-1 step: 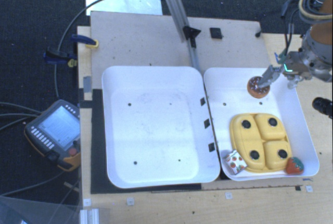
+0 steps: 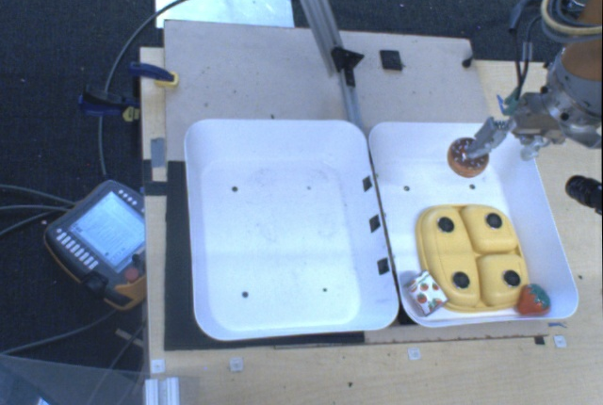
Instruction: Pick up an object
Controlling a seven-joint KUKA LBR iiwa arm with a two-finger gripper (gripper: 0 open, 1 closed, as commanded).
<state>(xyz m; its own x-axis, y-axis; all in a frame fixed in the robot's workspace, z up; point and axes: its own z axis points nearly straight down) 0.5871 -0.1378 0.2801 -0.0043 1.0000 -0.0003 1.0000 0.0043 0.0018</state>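
Two shallow white bins side by side on the bench. The left bin (image 2: 273, 234) holds nothing visible. The right bin (image 2: 546, 224) carries four things: a doughnut (image 2: 465, 158) with dark sprinkled icing near its far edge; a yellow tray (image 2: 471, 257) with four rounded lobes, each marked by a dark spot, towards its near edge; a small patterned cube (image 2: 426, 292) touching the tray at the bin's near-left corner; and a strawberry (image 2: 534, 299) beside the tray at the near-right corner. The arm (image 2: 575, 64) enters over the far-right corner of the right bin. The gripper (image 2: 487, 138) reaches down to the doughnut's right rim; whether its fingers are open, closed or gripping cannot be told
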